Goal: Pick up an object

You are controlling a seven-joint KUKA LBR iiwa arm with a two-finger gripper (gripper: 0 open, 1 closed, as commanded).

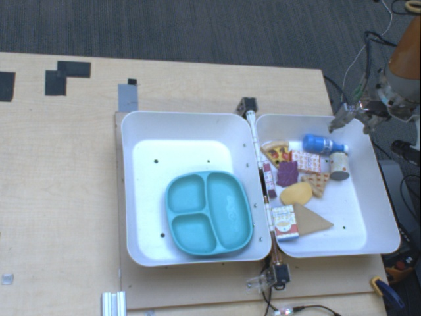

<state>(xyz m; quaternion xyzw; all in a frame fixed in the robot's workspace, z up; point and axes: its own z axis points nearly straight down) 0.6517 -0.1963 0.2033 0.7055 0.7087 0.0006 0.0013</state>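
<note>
The gripper [352, 116] hung over the upper right rim of the right bin [368, 239]; whether it was open or closed could not be told. No object was between its tips. Candidate objects lay clustered in that bin: a blue bottle [321, 143], a purple block [287, 173], a yellow potato-shaped toy [297, 193] and a small carton [285, 221]. Tight packing risked a pinch on two items at once. The round bottle would probably roll away. The left bin [141, 176] held a blue divided plate [209, 210].

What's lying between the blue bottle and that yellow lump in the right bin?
In the camera view, a waffle piece lies between the blue bottle and yellow lump.
</note>
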